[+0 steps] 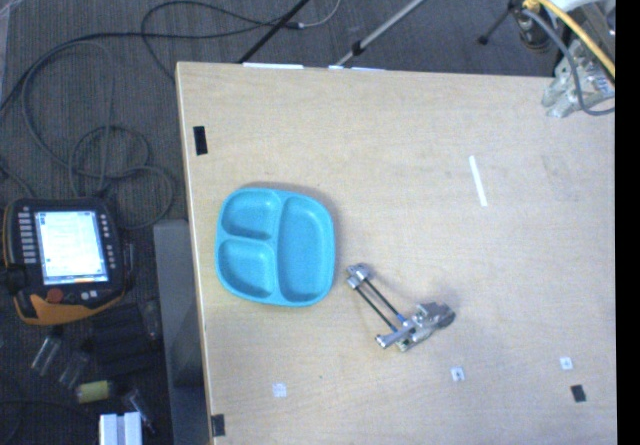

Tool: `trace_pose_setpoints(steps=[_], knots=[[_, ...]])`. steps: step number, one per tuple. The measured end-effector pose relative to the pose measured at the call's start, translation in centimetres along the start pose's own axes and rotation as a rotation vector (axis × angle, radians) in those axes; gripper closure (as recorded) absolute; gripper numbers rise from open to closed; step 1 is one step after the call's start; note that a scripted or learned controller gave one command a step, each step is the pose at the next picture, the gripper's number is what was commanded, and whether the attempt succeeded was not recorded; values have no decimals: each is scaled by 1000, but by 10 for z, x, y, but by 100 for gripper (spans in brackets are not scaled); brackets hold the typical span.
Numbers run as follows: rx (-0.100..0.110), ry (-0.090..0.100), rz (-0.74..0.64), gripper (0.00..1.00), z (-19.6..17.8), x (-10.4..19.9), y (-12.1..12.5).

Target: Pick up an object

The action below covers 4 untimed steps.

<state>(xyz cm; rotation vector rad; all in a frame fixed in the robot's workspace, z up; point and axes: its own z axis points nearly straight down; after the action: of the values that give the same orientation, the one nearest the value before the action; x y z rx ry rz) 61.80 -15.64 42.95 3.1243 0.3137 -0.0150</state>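
Blue divided plate [276,246] sits left-of-centre on the tabletop [420,133]. Three compartments: two small ones stacked on its left side, one long one on the right. Nothing visible in any of them.

Pick target candidate: metal clamp-like tool [397,310], just right of and below the plate's lower right corner, close but not touching. Long axis runs diagonally, upper-left to lower-right. Two thin parallel rods, a small rounded end piece at the upper left nearest the plate, bulkier shiny head at the lower right with a short part jutting out to the right. Lies flat on the tabletop.

Thin white stick [478,181] well apart from both, up and to the right, near-vertical with a slight tilt, top end leaning left.

Hand [572,93] at the top right edge of the tabletop, partly cut off, with yellow and white cabling above it. Too small and blurred; can't tell how far open the hand is, and nothing seen in it. Well apart from the tool.

Small black markers near the tabletop's left and lower edges. Teach pendant [65,248] on the floor at left.
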Motion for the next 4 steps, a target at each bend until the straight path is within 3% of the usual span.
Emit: trace_pose_setpoints(steps=[2, 4], knots=[[-1, 0, -1, 100, 0, 43, 23], [0, -1, 0, 100, 0, 31, 65]])
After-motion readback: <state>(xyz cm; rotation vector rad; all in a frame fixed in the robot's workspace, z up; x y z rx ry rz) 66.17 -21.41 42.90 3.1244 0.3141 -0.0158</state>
